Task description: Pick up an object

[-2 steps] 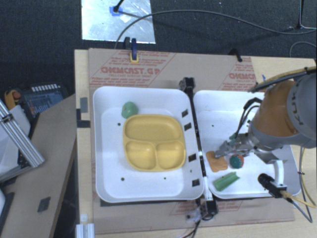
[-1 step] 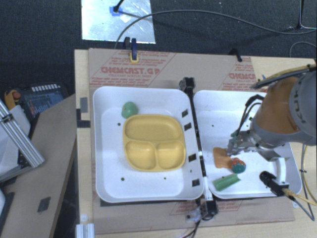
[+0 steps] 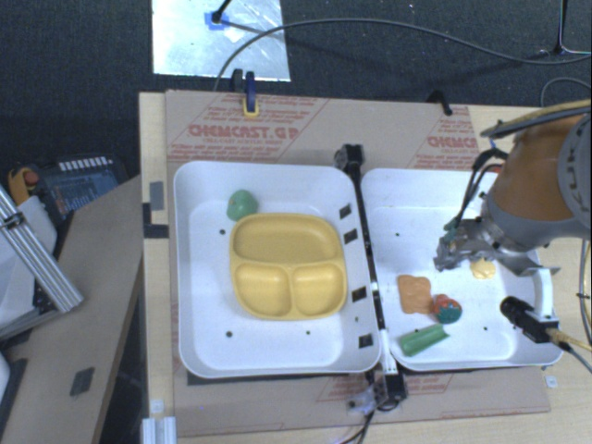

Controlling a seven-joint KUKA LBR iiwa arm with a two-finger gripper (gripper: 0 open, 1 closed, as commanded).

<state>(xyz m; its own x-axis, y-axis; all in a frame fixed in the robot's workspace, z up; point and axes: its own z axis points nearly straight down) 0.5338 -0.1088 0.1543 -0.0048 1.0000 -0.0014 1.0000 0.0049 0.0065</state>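
My gripper point(image 3: 455, 251) hangs low over the right bin point(image 3: 407, 202), near its right side. Just to its right a small pale yellow piece point(image 3: 482, 269) peeks out beside the wrist. An orange flat piece point(image 3: 415, 293) lies below and left of the gripper. A small red and teal object point(image 3: 448, 309) sits next to it, and a green cylinder point(image 3: 424, 339) lies near the bin's front edge. Nothing shows between the fingers.
The left bin point(image 3: 199, 340) holds a yellow divided tray point(image 3: 287, 265) and a small green ball point(image 3: 242, 203) at its back left. A black divider point(image 3: 363, 248) runs between the bins. The arm's orange and grey body point(image 3: 546, 183) covers the right bin's far right.
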